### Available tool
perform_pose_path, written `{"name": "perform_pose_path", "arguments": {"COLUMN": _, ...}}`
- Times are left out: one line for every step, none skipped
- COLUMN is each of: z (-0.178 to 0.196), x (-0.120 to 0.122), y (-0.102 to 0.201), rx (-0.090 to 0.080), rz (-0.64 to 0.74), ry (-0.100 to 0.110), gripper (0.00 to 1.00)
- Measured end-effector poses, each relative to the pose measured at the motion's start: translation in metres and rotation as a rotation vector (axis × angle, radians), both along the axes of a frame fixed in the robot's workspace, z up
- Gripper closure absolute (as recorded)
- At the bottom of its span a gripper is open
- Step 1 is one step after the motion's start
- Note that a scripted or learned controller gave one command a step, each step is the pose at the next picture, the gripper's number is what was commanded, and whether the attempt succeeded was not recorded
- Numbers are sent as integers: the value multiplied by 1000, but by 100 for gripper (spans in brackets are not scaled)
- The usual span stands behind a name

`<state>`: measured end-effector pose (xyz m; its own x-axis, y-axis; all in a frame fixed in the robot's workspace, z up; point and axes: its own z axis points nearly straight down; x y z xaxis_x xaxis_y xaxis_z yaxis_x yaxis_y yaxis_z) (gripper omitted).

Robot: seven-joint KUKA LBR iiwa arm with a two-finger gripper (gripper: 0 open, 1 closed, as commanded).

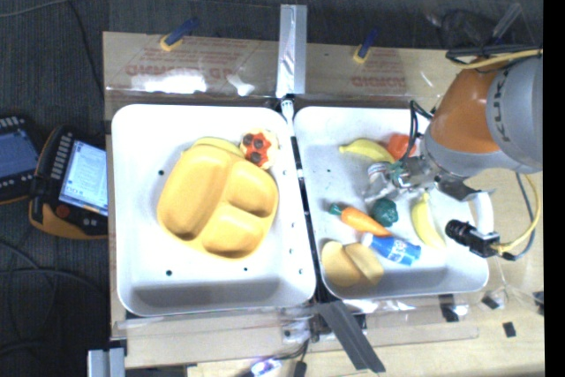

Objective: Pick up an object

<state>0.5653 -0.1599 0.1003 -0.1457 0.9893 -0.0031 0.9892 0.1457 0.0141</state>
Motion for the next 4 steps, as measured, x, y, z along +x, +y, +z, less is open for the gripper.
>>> {"name": "perform_pose_path", "arguments": {"z": 96, "x": 27, "y": 67, "rx": 0, "rz": 5, "ry": 16, "gripper": 100}}
{"name": "perform_pose_path", "arguments": {"z": 88, "x": -12, "y": 111, "rx": 0, "rz": -16, "ry": 18, "gripper": 100}}
{"name": "perform_pose_path", "arguments": {"z": 83, "x": 55, "y": 66, "rx": -3, "rz": 145, "ry": 17, "gripper": 100}}
{"name": "perform_pose_path", "arguments": {"z": 82, "x": 36, "y": 97, "rx": 2, "rz": -35, "ry": 17, "gripper": 100}}
